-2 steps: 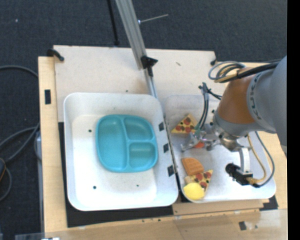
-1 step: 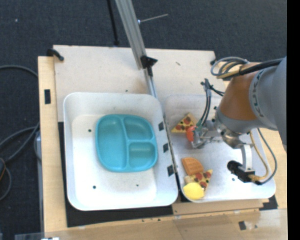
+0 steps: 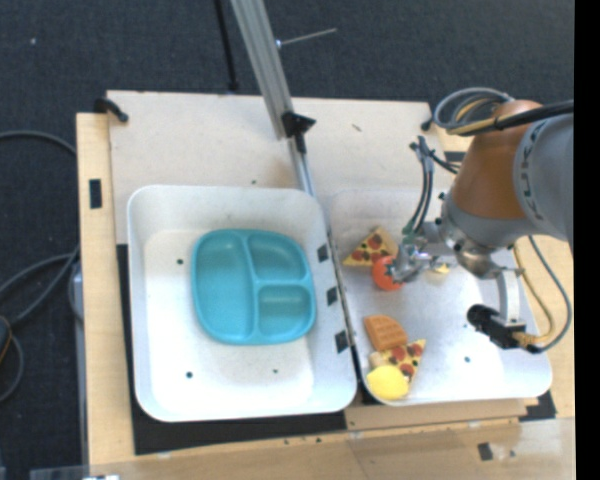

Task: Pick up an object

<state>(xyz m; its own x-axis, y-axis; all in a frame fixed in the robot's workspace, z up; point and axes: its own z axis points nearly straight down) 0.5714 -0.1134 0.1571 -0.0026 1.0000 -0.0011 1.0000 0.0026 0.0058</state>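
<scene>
My gripper [image 3: 408, 265] is low in the right bin [image 3: 500, 373], right next to a small red-orange toy [image 3: 384, 276] that lies at its left tip. Whether the toy is between the jaws is hidden by the wrist. A toy pizza slice [image 3: 368, 247] lies just up and left of it, near the bin's left wall. Toward the front lie a brown waffle-like piece [image 3: 382, 330], a second small pizza slice [image 3: 412, 356] and a yellow lemon [image 3: 387, 382] in the front left corner.
The left bin [image 3: 160, 388] holds a teal divided plate [image 3: 252, 286]. A slanted metal rail [image 3: 265, 58] runs down to the gap between the bins. The grey and orange arm [image 3: 500, 183] with its cables covers the right bin's back right part.
</scene>
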